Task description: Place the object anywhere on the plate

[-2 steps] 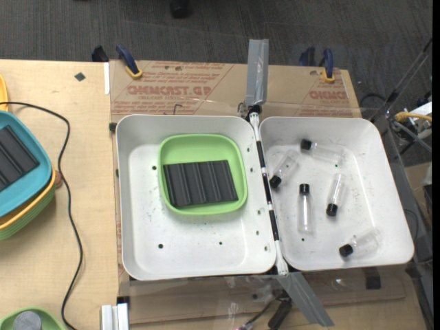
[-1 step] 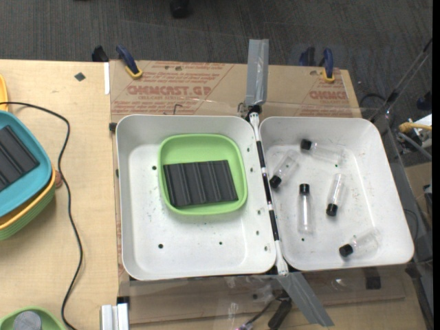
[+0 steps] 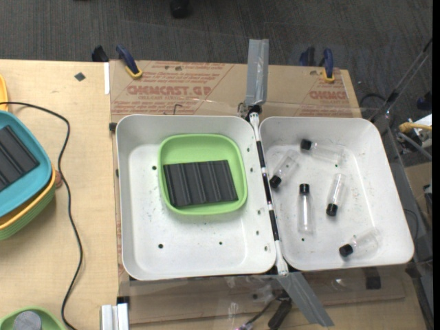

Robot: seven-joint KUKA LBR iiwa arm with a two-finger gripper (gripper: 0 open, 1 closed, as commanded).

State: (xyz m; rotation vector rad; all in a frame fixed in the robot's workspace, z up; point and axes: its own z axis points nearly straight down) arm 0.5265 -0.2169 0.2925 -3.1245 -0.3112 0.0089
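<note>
I count five clear vials with black caps, all lying on their sides in the right bin [image 3: 382, 184]: one [image 3: 315, 147] near the back wall, one [image 3: 282, 170] next to the divider, two [image 3: 303, 205] [image 3: 335, 195] side by side mid-bin, and one [image 3: 359, 243] by the front rim. I see one green plate [image 3: 201, 144] in the left bin [image 3: 192, 253], with a dark ribbed mat [image 3: 199, 183] on it. No vial is on the plate.
</note>
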